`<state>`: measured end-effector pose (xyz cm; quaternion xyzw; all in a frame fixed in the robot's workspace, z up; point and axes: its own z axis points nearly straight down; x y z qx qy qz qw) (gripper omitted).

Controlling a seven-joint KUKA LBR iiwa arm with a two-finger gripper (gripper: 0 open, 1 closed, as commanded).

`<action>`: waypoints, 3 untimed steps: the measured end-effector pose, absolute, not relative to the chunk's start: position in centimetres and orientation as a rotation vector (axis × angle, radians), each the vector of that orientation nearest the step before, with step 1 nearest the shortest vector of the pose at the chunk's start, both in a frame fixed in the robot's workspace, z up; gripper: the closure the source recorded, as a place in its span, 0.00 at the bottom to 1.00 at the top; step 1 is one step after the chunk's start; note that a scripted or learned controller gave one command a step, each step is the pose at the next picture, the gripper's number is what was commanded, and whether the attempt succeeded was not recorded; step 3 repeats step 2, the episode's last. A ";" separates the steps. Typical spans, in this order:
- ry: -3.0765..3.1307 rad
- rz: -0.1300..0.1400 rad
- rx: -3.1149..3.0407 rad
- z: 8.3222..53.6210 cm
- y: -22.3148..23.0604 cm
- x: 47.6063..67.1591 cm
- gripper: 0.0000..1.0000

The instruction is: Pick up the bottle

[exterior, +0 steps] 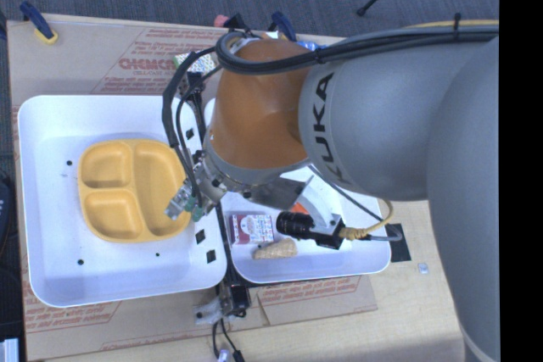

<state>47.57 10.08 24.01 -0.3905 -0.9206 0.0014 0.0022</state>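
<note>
Yellow tray [119, 182] lies partly under the end effector [188, 203].

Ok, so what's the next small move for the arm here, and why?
Probably a short, slow lift straight up. The pincer sits low over the right rim of the yellow tray in the left bin, with a small pale greenish thing, possibly the bottle, at its tip. Whether it is held I cannot tell; a small lift would show that.
</note>
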 end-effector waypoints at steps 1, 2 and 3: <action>-3.010 0.001 -0.908 37.6 6.4 47.7 1.00; -2.999 0.004 -0.926 26.7 9.5 47.6 1.00; -2.999 0.004 -0.926 26.7 9.5 47.6 1.00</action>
